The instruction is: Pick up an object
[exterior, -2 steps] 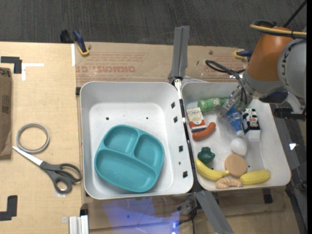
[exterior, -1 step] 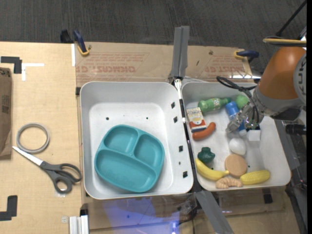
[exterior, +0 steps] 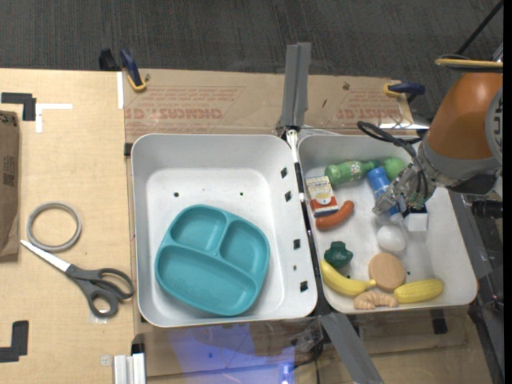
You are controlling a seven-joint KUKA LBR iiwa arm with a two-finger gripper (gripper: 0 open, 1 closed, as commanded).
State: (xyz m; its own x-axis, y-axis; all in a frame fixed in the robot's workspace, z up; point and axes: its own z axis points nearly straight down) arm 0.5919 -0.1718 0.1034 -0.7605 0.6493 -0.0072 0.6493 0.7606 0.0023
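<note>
My gripper (exterior: 398, 199) hangs low over the right bin (exterior: 458, 238), near its upper right part. A blue object (exterior: 378, 180) lies right beside the gripper's left side, touching or nearly touching it. A white ball (exterior: 391, 238) and a small white block (exterior: 416, 222) sit just below the gripper. Behind the blue object lies a green bottle (exterior: 352, 170). To the left are a small carton (exterior: 319, 190) and a red sausage (exterior: 334, 215). Along the front lie a banana (exterior: 342, 279), a tan round piece (exterior: 387, 271), a corn cob (exterior: 418, 290) and a dark green toy (exterior: 338, 255).
The left bin (exterior: 152, 174) holds a teal divided plate (exterior: 212, 258). A cardboard sheet (exterior: 208, 102) lies behind both bins. On the bench to the left are scissors (exterior: 84, 278) and a tape ring (exterior: 54, 226). The orange-banded arm (exterior: 468, 126) overhangs the right bin's far right corner.
</note>
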